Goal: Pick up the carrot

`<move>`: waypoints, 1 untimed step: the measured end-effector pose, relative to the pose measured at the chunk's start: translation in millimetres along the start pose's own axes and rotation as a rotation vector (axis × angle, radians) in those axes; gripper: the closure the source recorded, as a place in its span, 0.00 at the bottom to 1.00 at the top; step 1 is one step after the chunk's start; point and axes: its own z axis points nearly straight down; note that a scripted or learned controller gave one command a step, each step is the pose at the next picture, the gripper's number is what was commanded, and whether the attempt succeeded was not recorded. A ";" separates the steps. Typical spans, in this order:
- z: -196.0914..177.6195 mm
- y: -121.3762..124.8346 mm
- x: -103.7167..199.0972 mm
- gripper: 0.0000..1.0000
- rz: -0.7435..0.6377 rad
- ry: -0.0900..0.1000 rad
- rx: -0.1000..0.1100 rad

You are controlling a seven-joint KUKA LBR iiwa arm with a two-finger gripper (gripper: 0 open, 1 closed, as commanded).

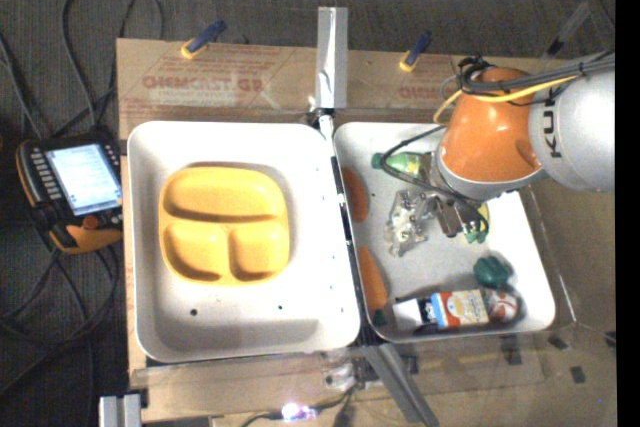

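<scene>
On the left of the table sits the shallow white left bin (140, 245), and in it lies the yellow moulded plastic tray with three compartments (226, 223), well apart from anything I need.

In the shallow white right bin (540, 260) the long orange carrot (372, 280) lies hard against the left wall at about eight o'clock, its length running along that wall. Another orange thing (354, 196) sits higher on the same wall at ten o'clock; I cannot tell if it is a second carrot or part of the same one.

My jaws (437, 215) hang near the bin's middle, under the orange band of my wrist, above a crumpled clear wrapper. I cannot tell how far they stand apart, nor that they have hold of anything.

At five o'clock lie a small white carton with a dark label (455, 309) and a dark green lump (492, 269).

My worry: the carrot hugs the wall, so one finger may strike the rim or find no gap. It is round and may roll or slip out. I might also snag the wrapper instead
</scene>
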 end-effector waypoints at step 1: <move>2.5 -8.2 -45.9 1.00 0.306 0.012 -0.005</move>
